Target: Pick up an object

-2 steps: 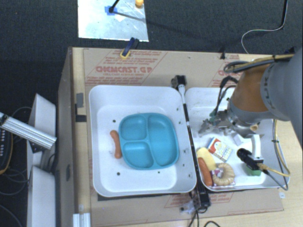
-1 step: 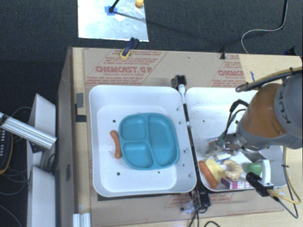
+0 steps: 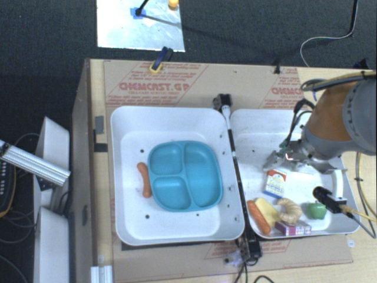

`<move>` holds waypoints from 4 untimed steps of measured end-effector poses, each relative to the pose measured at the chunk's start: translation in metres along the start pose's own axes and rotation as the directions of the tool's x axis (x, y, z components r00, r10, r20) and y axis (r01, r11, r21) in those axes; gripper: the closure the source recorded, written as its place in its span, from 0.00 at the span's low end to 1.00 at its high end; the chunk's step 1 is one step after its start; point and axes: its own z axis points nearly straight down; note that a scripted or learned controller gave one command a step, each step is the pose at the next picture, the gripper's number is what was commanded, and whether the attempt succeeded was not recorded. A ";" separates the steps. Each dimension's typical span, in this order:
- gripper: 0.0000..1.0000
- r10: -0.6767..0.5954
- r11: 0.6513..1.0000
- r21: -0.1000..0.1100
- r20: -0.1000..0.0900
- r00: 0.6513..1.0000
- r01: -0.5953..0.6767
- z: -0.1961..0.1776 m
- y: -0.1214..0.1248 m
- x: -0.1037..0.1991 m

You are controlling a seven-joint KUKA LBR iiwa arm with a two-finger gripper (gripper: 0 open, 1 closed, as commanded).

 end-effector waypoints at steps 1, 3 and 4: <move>1.00 0.000 1.000 -0.003 0.004 1.000 0.000 -0.011 0.001 -0.001; 0.00 0.003 1.000 -0.001 0.005 1.000 -0.003 -0.022 -0.024 0.042; 0.00 0.005 1.000 -0.001 0.007 1.000 -0.005 0.000 -0.036 -0.003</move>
